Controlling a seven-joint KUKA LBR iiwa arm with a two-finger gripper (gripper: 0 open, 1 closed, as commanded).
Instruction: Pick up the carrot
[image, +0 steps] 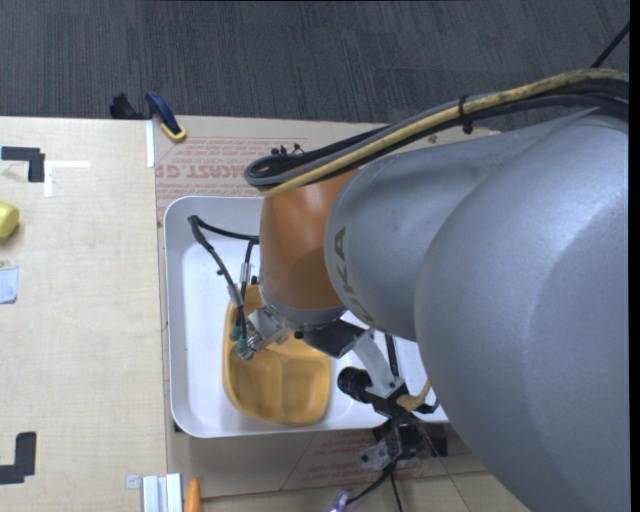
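Reading mirrored, cardboard (215, 165) lettering stays partly legible.

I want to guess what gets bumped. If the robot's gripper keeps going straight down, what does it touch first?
Probably the floppy yellow thing lying in the white bin. The gripper hangs right at its upper edge, though depth is hard to judge from above.

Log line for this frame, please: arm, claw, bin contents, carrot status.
arm: over white bin | claw: low in bin, at yellow object | fingers: unclear | carrot: not identifiable | grasp: unconfirmed
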